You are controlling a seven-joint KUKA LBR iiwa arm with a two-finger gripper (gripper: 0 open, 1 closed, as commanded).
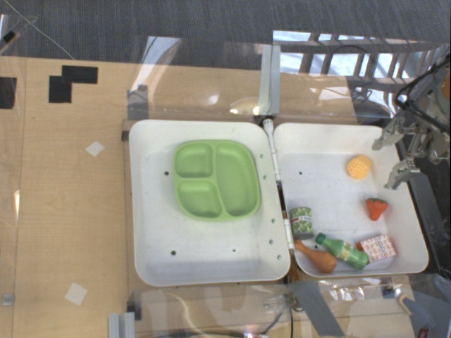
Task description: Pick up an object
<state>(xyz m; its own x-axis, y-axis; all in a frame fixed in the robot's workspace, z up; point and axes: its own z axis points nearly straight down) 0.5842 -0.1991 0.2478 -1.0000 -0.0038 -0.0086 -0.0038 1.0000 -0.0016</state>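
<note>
The gripper [394, 157] is positioned over the far right edge of the right bin [317, 153]. Its two grey fingers [386, 136] are spread apart, with nothing between them.

Contents of the right bin:
- A yellow, bumpy round object [359, 166] lies in the far right part, just left of the gripper and apart from it.
- A toy strawberry [376, 208], red with a green top, lies nearer, close to the right wall.
- A small can [301, 220] with a green label stands against the left wall. The label print is too small to read.
- A green bottle [342, 251] lies on its side along the near wall.
- A brown, drumstick-shaped item [316, 256] lies just left of the bottle, touching it or nearly so.
- A small red-and-white patterned packet [377, 248] lies just right of the bottle. Its printing is not legible.

The left bin [151, 210] holds a light green divided plate [215, 179] with three compartments, placed near the bin's centre.

Black block markings [70, 82] are visible on the wooden bench [56, 210] to the far left.
</note>
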